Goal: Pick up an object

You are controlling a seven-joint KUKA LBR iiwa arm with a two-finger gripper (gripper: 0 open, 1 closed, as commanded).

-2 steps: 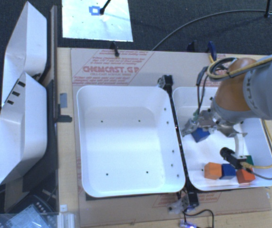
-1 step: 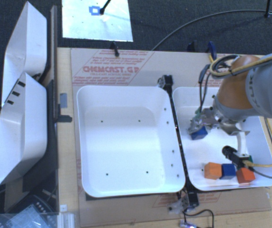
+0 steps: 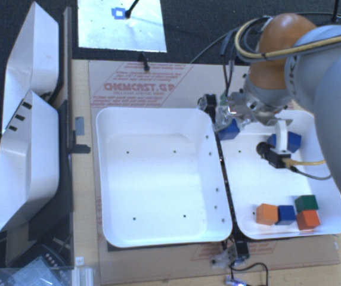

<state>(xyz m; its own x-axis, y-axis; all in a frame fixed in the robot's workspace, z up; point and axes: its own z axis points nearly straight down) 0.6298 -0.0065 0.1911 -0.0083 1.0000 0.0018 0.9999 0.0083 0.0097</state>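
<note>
Robotics laboratory test bench: a grey industrial arm with orange band (image 3: 313,58) over two shallow white plastic bins (image 3: 158,225), exposed cabling, coloured test cubes (image 3: 287,213).

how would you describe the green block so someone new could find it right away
Look in the right bin, at its near corner, where four blocks huddle together. The green block sits at the back of that group, just behind the red-orange block. It is the only green one there.

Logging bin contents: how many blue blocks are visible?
3. One blue block at the right bin's top-left corner under the hand; one near the wrist; one in the bottom cluster. The arm may hide others.
</note>
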